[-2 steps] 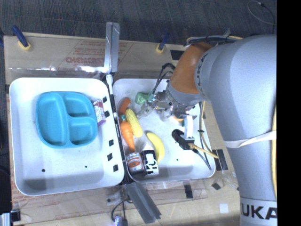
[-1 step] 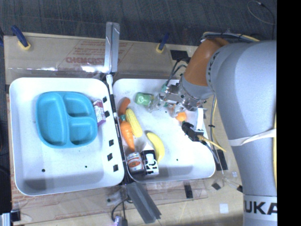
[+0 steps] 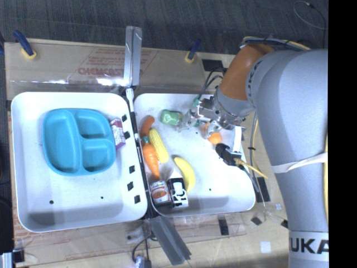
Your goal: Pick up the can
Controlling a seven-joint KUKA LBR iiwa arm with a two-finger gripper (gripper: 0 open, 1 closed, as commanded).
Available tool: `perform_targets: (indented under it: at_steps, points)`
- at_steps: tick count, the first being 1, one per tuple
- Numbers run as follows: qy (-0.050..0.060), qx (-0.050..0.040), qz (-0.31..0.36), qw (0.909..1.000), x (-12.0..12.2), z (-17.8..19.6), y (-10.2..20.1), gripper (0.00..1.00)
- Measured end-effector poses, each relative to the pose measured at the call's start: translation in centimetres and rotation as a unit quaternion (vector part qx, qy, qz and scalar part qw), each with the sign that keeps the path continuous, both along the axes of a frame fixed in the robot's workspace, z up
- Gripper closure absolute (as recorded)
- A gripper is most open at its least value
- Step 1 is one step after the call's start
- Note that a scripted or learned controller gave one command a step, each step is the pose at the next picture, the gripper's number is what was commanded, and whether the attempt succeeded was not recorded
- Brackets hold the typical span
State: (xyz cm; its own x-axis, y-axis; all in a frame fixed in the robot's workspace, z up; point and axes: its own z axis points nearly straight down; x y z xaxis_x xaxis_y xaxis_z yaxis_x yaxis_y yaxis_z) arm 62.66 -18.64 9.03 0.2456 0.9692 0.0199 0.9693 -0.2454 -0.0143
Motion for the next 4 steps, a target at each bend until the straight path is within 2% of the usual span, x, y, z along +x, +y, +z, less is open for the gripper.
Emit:
perform_targets:
  at_steps: [1, 2, 3, 4]
  points:
    - [0.005, 0.0007, -0.015, 0.9999, 1.1, -0.1, -0.1, 0.0]
    - [0.019, 0.0008, 0.026, 0.9995, 2.4, -0.4, -0.5, 0.0]
    - [0.018, 0.0003, 0.015, 0.9997, 2.2, -0.4, -0.5, 0.0]
    - [0.015, -0.0044, 0.016, 0.9998, 2.3, 0.2, -0.7, 1.0]
